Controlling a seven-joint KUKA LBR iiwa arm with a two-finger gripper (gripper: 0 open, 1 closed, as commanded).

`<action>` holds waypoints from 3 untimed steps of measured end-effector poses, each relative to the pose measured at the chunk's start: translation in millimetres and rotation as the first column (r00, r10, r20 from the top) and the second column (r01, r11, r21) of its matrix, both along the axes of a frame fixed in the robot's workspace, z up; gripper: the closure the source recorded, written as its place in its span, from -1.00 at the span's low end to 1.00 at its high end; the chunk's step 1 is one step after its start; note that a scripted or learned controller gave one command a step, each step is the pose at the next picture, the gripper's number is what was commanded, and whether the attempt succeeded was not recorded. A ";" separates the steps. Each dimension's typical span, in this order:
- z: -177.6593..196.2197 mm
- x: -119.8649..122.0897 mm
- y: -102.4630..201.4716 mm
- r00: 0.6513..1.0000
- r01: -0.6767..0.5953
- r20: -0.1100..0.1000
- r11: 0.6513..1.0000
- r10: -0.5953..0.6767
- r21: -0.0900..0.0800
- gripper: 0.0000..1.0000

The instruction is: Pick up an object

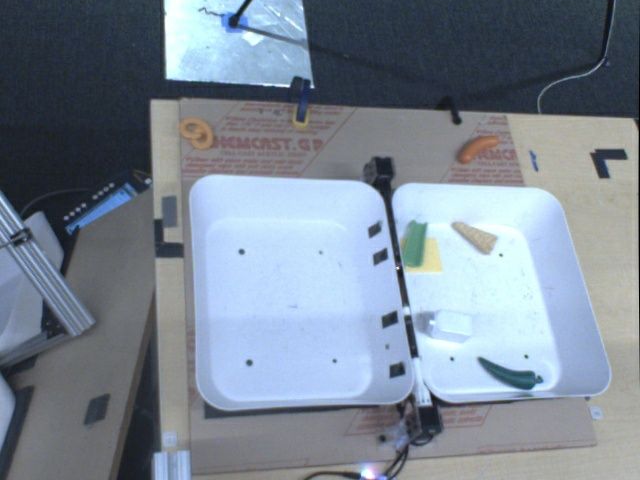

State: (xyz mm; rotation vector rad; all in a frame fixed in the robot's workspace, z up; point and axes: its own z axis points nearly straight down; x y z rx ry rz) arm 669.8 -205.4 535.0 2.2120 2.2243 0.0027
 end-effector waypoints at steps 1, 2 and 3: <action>2.8 -106.2 -2.2 1.000 0.008 -0.001 1.000 -0.008 0.001 1.00; -0.7 -10.1 0.7 1.000 -0.002 0.002 1.000 0.002 0.000 1.00; 0.8 -0.8 -0.2 1.000 0.000 0.000 1.000 0.000 0.000 1.00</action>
